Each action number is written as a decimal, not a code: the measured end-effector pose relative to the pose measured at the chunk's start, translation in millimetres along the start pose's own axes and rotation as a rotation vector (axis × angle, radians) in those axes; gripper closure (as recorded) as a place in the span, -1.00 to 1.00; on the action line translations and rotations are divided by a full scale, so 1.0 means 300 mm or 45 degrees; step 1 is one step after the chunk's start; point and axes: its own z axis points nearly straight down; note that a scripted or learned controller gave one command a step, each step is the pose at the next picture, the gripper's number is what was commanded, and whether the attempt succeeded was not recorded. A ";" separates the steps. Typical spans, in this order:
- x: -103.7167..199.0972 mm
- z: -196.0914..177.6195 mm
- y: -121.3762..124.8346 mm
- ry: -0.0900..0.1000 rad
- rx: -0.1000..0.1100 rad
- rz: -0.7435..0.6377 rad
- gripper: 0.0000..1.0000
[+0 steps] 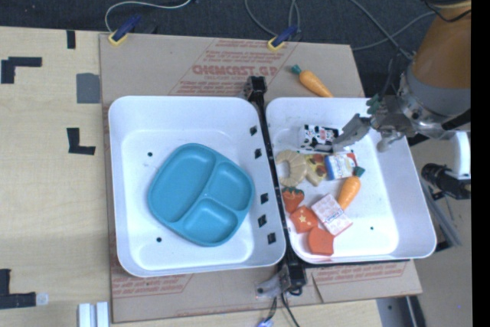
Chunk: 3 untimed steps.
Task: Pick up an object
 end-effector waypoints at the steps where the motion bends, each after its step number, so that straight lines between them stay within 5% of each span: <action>1: 0.086 0.399 0.155 0.001 0.005 0.000 -1.00; 2: 0.009 0.573 0.202 -0.011 -0.021 0.002 -1.00; 3: 0.092 0.629 0.306 0.000 -0.004 -0.001 -1.00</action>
